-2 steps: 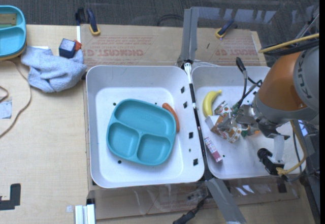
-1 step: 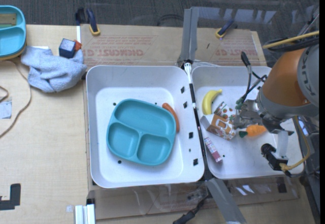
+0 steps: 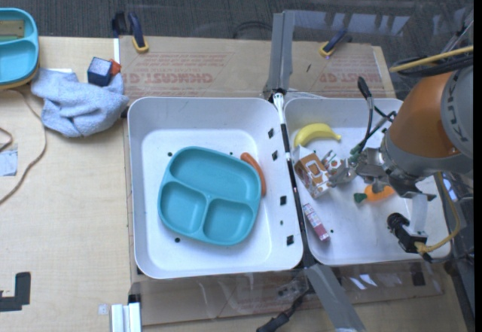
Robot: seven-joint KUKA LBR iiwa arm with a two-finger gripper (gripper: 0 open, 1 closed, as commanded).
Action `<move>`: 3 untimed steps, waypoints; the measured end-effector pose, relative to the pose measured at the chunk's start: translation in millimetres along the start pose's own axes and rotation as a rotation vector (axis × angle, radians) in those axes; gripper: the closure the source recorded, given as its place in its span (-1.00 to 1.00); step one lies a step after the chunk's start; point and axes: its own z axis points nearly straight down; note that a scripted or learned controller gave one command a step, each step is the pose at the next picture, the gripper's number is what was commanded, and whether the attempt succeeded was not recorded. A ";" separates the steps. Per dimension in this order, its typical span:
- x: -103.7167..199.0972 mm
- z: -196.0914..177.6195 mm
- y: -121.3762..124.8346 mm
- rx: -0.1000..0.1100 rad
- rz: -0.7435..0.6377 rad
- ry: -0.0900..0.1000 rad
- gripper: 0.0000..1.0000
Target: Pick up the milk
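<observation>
The milk [image 3: 314,173], a small brown and white carton, lies on its side in the right bin [image 3: 354,244], close to that bin's left wall and just below a banana [image 3: 316,133]. The arm [image 3: 429,123] reaches in from the right, and its jaws [image 3: 348,170] sit right beside the carton's right end; whether they are apart, together or touching the carton cannot be told from here. An orange piece [image 3: 379,192] lies just under the wrist, and a slim pink packet [image 3: 315,220] rests along the left wall nearer the front. In the left bin [image 3: 143,195] a blue divided plate [image 3: 209,195] lies in the middle with an orange carrot [image 3: 254,172] against its right rim. On the counter [image 3: 68,225] to the left, a grey cloth [image 3: 77,106] is bunched near the back edge beside a small dark cube [image 3: 100,71].
</observation>
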 end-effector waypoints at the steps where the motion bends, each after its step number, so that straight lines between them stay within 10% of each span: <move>1: 24.1 34.3 81.7 0.050 0.187 -0.003 -1.00; 2: 6.1 34.0 72.7 0.050 -0.088 0.005 -1.00; 3: 27.8 34.4 128.8 0.043 -0.342 0.005 -1.00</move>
